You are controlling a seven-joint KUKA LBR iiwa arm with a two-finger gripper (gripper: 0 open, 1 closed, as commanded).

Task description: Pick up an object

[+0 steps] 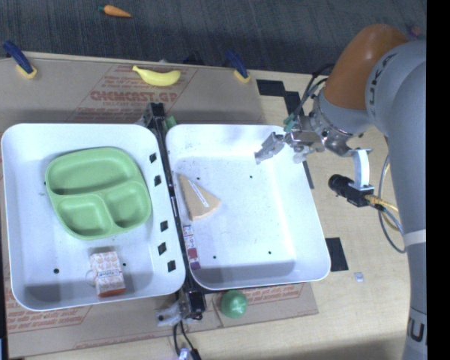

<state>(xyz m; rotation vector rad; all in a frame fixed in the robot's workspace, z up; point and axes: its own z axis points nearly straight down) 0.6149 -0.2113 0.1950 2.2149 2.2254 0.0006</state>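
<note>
Two white bins (pixel 300 223) side by side; green divided plate (pixel 97 193) in left. Gripper (pixel 268 150) above right bin's far edge; finger state unreadable. Wedge-shaped tan object (pixel 197 199) at right bin's left wall. Best approach: descend centred over wedge, clear of wall.

Red print on the cardboard sheet (pixel 210 88) behind the left bin (pixel 22 201) is only partly legible. It seems to begin "CHEM". The small carton's (pixel 106 272) label is too blurred to read.

Most of the right bin (pixel 300 253) lies open; only a wedge (pixel 197 199) sits near its left wall, well apart from the claw (pixel 268 148).
</note>
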